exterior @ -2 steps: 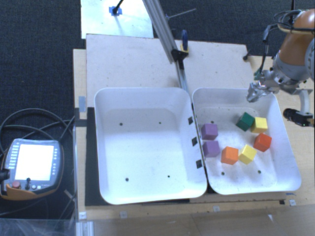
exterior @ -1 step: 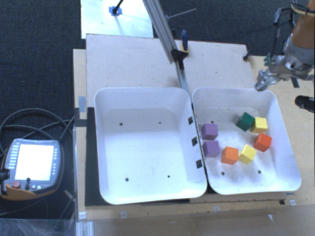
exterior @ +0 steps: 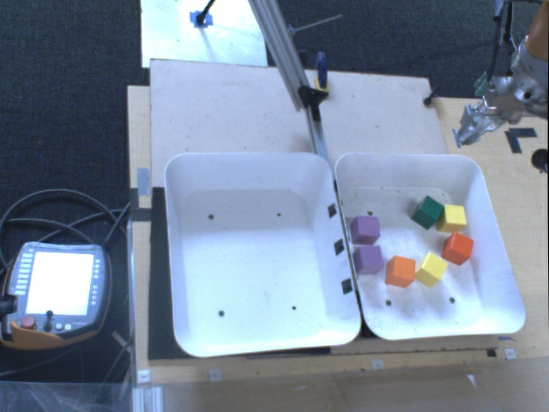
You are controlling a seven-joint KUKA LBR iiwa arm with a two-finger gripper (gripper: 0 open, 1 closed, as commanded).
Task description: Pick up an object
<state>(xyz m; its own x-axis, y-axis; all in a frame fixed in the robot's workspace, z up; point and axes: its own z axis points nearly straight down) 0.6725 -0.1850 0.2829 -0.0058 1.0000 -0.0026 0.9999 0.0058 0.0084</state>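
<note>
Gripper (exterior: 470,133) at two o'clock, finger state unreadable; cubes bunched, yellow wooden cube (exterior: 452,217) touching green wooden cube (exterior: 426,211), risking double contact.

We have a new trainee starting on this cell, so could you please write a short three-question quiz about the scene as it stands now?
1. Multiple choice: how many cubes lie in the right bin? A) five B) seven C) nine
2. True or false: the gripper is down inside the left bin.
3. Fill in: the green cube touches a ______ cube on its right in the view.

Key
1. B: two purple cubes, one green, two yellow, and two orange cubes.
2. False: it hangs over the bench beyond the right bin's far right corner.
3. Yellow: the yellow cube.
</note>
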